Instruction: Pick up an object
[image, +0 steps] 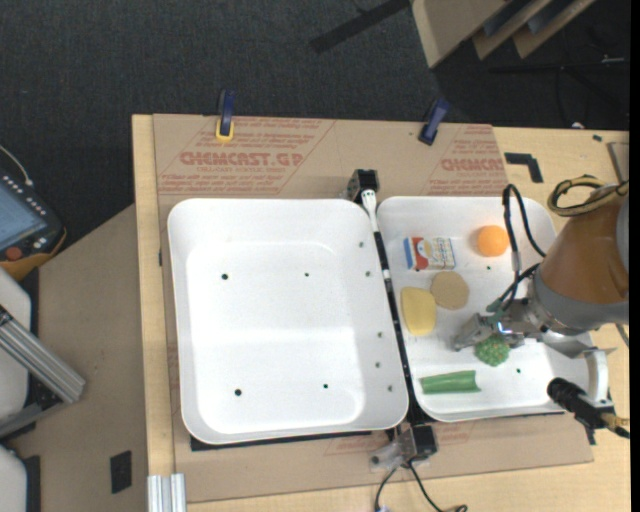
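**Gripper low over green lump – grasp not confirmed**

Arm comes in from right w/ gripper (487, 335) down in right bin (520, 215), right at a small green bumpy object (492, 352) (maybe broccoli toy). Fingers are a blurred grey mass; can't tell how far apart they are or whether anything's between them.

Nearby: tan disc (450, 291) and yellow block (419, 311) to the left, green stick (448, 381) below, orange ball (491, 240) and red-white carton (432, 253) further back. Left bin (200, 230) has nothing to go for.

To do it well, imo: centre fingers either side of the green lump, go fully to bin floor, close firmly, lift straight up. Lump is knobbly so could roll/squirt out; avoid nudging the green stick.
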